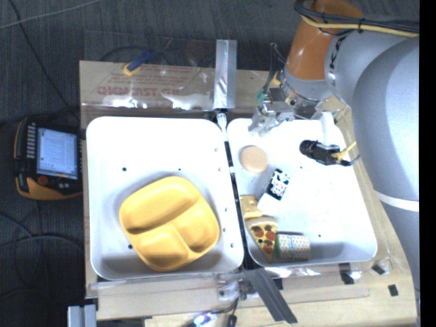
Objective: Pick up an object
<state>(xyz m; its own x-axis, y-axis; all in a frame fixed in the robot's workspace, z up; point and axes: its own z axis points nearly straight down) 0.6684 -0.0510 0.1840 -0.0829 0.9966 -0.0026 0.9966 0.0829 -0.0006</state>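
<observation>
Round tan wooden disc (254, 159) lies flat in right bin (340, 203); fingers' (269, 118) state unclear.

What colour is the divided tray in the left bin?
Yellow: the divided tray shows best in the camera view.

We were looking at a robotics lab: an industrial arm (381, 80) stood over a bench with two white bins (102, 182) set side by side, a teach pendant (49, 157) lay on dark carpet beside it, and cables (82, 2) trailed across the floor.
</observation>
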